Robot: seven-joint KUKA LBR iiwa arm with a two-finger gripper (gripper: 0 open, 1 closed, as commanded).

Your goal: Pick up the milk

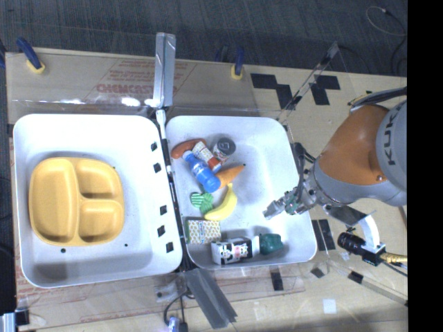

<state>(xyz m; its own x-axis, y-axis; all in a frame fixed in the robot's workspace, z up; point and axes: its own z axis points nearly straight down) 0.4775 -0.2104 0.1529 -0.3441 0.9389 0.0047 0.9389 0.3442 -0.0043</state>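
Milk bottle [238,250] lies on its side along the near wall of the right bin [266,133], w/ a black-and-white cow-pattern label and a dark green cap pointing right; label text too small to read. Just left of it, touching or nearly so, sits a small patterned packet [203,230].

Jaws [277,207] hover over bare bin floor in the right half of that bin, up and to the right of the milk, apart from it. Nothing between the fingers; how far open they are can't be told at this size. Grey arm w/ orange band [353,151] comes in from the right; part of the "KUKA" lettering shows on it.

Rest of right bin: banana [223,205], green piece [202,200] beside it, blue bottle [203,173], carrot [231,173], a brown sausage-like item [184,147], small can [225,146].

Left bin [41,133] holds a yellow divided tray [76,200]. Cardboard on the bench [131,75] behind the bins carries faint red print, unreadable.
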